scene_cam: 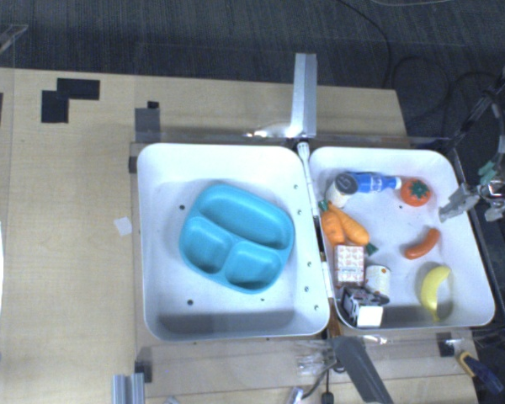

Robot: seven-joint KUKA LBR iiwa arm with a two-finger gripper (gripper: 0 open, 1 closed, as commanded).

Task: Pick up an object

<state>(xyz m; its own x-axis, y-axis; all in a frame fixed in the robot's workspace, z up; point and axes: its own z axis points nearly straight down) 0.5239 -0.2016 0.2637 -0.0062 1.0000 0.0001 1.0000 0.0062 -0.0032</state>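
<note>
Camera view looks down at a slant on a pale wooden bench that carries two shallow white bins side by side. The left bin holds a blue plate with three compartments, lying tilted near the bin's middle.

The right bin holds the loose objects. Along its far side lies a blue bottle with a white cap, on its side, and just to its right sits a small orange-red tomato with a green top. Against the wall shared with the left bin lie two orange carrots, touching each other. Just below them rests a small flat packet with a red and white dotted pattern, and below that a white cup and a black and white box crowd the near left corner. Toward the right, an orange-red sausage lies at a slant on bare bin floor, apart from the rest, and a yellow banana lies nearer the front, close to the right wall.

The gripper appears at the right bin's right rim, above and to the right of the sausage, with grey and white parts of the arm behind it at the picture's edge. Nothing is seen between its fingers; how wide they stand cannot be told at this size.
</note>
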